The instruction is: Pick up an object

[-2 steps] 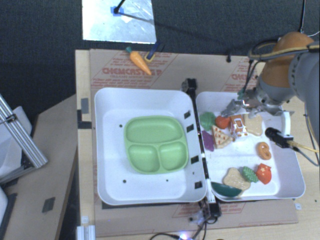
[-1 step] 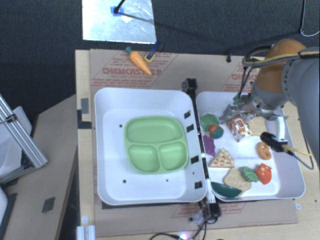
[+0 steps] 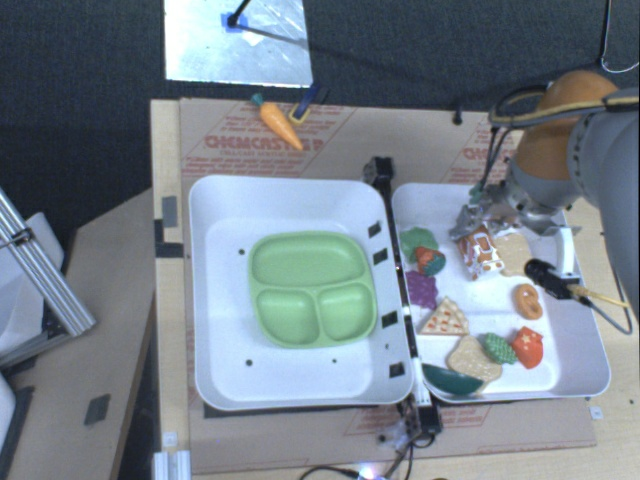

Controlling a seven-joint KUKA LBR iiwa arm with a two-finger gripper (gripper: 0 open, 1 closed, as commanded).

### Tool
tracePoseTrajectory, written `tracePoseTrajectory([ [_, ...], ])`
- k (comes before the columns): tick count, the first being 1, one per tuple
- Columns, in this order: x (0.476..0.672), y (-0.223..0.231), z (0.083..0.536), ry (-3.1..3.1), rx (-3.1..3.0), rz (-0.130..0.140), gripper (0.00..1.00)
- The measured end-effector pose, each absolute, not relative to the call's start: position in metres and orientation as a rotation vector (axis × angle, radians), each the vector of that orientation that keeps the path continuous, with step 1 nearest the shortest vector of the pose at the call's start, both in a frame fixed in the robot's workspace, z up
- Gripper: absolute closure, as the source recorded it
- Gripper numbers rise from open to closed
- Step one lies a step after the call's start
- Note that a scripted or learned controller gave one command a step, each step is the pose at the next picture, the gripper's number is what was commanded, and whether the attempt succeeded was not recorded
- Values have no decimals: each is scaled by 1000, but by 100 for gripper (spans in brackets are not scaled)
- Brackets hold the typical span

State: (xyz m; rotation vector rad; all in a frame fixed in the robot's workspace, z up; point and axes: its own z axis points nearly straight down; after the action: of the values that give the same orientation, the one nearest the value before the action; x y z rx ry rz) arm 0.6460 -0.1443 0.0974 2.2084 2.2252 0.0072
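The right white bin (image 3: 590, 353) holds several toy foods. My gripper (image 3: 477, 226) is low over the back middle of this bin, directly above a red-and-white checked piece (image 3: 482, 254) and touching or almost touching its top end. Whether that piece is gripped is hidden by the wrist. A pale beige piece (image 3: 513, 256) lies just to its right. Left of the gripper are a green leafy piece (image 3: 417, 238) and a red-orange piece (image 3: 431, 261).
Also in the right bin: purple grapes (image 3: 422, 290), a pizza slice (image 3: 445, 319), a bread slice (image 3: 472, 359), a small green piece (image 3: 497, 346), a red strawberry (image 3: 528, 348), an orange pastry (image 3: 527, 301), a dark green piece (image 3: 450, 380). The left bin (image 3: 215, 268) holds a green divided plate (image 3: 312, 288). A carrot (image 3: 280, 125) lies behind the bins.
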Motion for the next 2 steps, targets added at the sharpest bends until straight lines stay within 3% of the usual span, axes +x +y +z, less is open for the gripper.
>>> tracePoseTrajectory([
  [2, 654, -132, 221, 2223, 2209, 8, 100],
])
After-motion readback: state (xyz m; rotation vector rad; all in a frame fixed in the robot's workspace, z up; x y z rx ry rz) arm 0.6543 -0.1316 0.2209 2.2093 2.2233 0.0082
